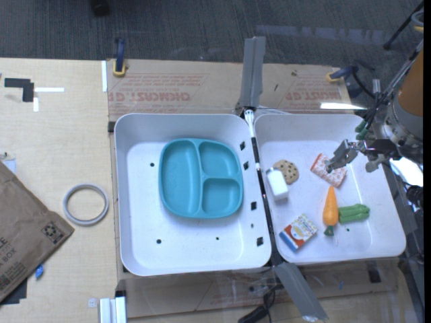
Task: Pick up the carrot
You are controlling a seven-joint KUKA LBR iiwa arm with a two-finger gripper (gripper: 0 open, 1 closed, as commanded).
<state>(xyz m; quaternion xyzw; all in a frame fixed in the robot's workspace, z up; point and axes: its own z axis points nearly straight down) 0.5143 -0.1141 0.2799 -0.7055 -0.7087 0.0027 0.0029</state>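
Nearest item: small juice carton [297, 231], lying flat at the front of the right bin [384, 251]. Left to right: tape ring [85, 203] on the counter [54, 147]; teal divided plate [201, 178] in the left bin [135, 261]; cookie [288, 171] beside a white block [277, 183]; carrot [330, 207], orange, lying on the right bin's floor, a green item [353, 212] touching its right side. My tool [336, 160] hangs over a red-and-white packet [328, 169], just beyond the carrot's tip, fingers slightly apart, gripping nothing.
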